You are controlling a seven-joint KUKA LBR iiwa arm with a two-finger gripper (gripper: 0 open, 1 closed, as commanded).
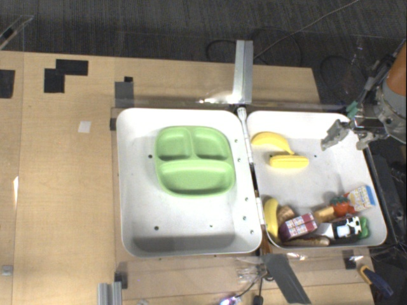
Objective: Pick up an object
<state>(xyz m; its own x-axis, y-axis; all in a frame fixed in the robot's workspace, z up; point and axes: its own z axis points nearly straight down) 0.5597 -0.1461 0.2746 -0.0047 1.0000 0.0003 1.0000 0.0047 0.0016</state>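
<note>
1. The grey arm (391, 100) reached in from the right edge, its orange band showing at the frame's border, with the wrist hanging over the upper right corner of the right bin (318, 170).
2. The left bin (133, 189) held a light green divided plate (193, 159), three compartments, lying flat near the bin's middle.
3. The right bin carried the pickable things. Two yellow pieces sat in its upper left part: a rounded yellow lemon-like toy (270, 141) near the dividing wall, and a yellow oblong block (289, 162) just beside and below it, the two close together or touching.
4. Along the lower edge of the right bin lay a clutter pile: a yellow banana (271, 216) standing along the left wall, a small maroon carton (299, 225) beside it, a brown stick-like item (311, 240) under that, a black-and-white small box (348, 229), a red-and-orange item (341, 208), and a pale blue-edged packet (361, 197) at the right.
5. The gripper (346, 134) hovered over the bin's upper right area, well apart from the yellow pieces and from the pile. Its fingers (332, 136) stood spread apart, with nothing between them and nothing touched.
</note>
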